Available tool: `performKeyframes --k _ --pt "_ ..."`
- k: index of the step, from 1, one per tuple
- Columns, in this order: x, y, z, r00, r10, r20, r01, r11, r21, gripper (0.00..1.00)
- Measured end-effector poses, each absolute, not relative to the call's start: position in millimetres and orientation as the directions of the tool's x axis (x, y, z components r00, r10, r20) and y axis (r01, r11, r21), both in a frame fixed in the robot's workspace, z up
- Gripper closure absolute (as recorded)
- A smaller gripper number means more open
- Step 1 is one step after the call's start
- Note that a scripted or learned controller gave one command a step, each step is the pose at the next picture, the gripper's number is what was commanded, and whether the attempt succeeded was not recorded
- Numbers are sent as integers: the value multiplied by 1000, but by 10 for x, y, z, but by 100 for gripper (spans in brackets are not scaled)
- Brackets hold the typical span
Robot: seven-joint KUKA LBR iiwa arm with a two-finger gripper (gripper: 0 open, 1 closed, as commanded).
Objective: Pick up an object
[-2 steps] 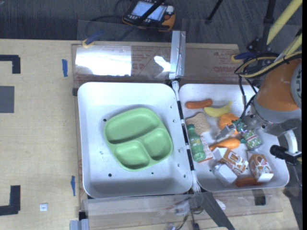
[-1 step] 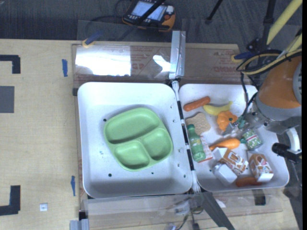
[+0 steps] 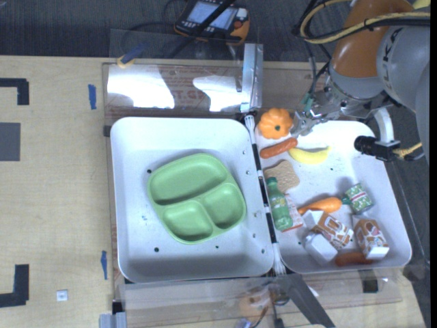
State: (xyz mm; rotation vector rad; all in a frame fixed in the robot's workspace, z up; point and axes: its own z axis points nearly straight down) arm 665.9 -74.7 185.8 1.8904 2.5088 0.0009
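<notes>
You see the gripper [image 3: 305, 119] at the right bin's [image 3: 399, 214] far left corner, beside the small pumpkin [image 3: 276, 122], above the banana [image 3: 308, 155]. You cannot tell its grip state.

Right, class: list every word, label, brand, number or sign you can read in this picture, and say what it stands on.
No text can be read as it stands.
Small green and white carton: print too small.
Two brown and white cartons: printing blurred.
Green bottle: label unreadable.
Black handheld device with a lit screen: display too blurred.
</notes>
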Motion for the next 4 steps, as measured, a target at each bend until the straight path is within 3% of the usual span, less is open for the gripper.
performKeyframes --k 1,2,3,4 --pt "6671 -737 1967 -279 960 -3 960 279 4 100" --pt "6671 -735 1965 -279 960 -3 960 279 4 0" --pt "6442 -995 919 -205 979 -5 979 205 12 0" --pt "6462 -974 1035 -207 978 -4 978 207 19 100"
